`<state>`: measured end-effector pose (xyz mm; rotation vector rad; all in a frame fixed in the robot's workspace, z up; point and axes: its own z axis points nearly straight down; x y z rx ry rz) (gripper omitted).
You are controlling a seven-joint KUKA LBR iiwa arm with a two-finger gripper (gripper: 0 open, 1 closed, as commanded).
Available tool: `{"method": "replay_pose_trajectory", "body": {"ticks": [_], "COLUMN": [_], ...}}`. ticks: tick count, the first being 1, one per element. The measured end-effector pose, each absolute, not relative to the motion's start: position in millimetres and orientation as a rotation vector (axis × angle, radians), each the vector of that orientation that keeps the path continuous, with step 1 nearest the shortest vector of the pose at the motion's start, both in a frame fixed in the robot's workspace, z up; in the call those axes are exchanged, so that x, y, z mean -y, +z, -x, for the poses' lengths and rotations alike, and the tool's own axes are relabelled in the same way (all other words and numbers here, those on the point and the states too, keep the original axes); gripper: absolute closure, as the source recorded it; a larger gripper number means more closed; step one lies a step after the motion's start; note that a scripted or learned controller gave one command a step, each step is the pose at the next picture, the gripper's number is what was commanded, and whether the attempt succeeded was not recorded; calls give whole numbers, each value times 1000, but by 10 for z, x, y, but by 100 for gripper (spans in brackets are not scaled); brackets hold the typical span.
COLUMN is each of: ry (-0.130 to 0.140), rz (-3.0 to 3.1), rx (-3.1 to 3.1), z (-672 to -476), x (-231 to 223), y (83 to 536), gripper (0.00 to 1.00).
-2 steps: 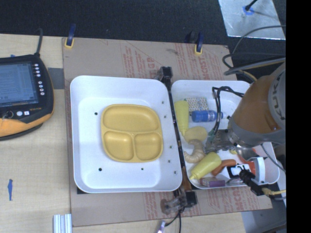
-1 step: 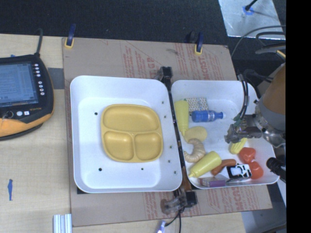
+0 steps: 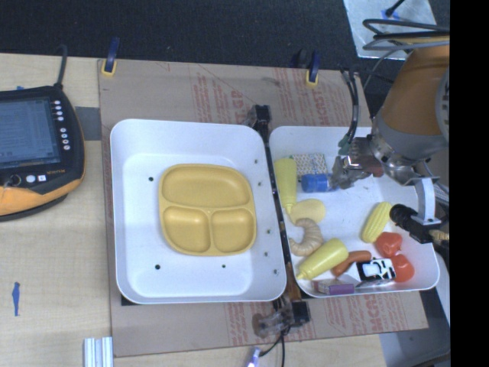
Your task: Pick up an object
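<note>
Two bins, gripper low over the right one

Two shallow white bins sit side by side on the bench. The left bin (image 3: pixel 130 205) contains a yellow divided plate (image 3: pixel 207 208), lying flat near its middle. The right bin (image 3: pixel 336 138) contains many small objects. A blue object (image 3: pixel 314 182) lies near the far part of this bin, next to a small patterned card (image 3: pixel 309 163). A pale yellow tube (image 3: pixel 286 182) lies along the left wall. Lower down are a pale round piece (image 3: pixel 309 209), a curved beige piece (image 3: pixel 307 238), a yellow cone-shaped toy (image 3: pixel 323 258), a corn cob (image 3: pixel 377 220), a red toy (image 3: pixel 395 254) and a black and white item (image 3: pixel 377 269).

The grey arm (image 3: pixel 412 113) comes in from the right. Its gripper (image 3: pixel 341 176) is low over the far part of the right bin, just beside the blue object on its right side. I cannot tell if the fingers are spread or pressed together, and nothing is seen clearly between them.

On the bench at the left lies a control tablet (image 3: pixel 34 147) with orange edge.
</note>
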<state>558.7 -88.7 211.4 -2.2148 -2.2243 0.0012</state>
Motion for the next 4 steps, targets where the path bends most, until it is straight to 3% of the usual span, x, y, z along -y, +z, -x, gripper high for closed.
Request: {"method": "replay_pose_trajectory", "body": {"ticks": [1, 2, 3, 4], "ry": [3, 5, -9, 2], "rz": [2215, 2215, 2223, 2216], "rx": [2224, 2224, 2232, 2225], "z": [-5585, -4768, -6369, -6565], "x": [892, 1506, 1773, 2116], "y": [2113, 1654, 966, 925], "gripper": [0, 0, 0, 0]}}
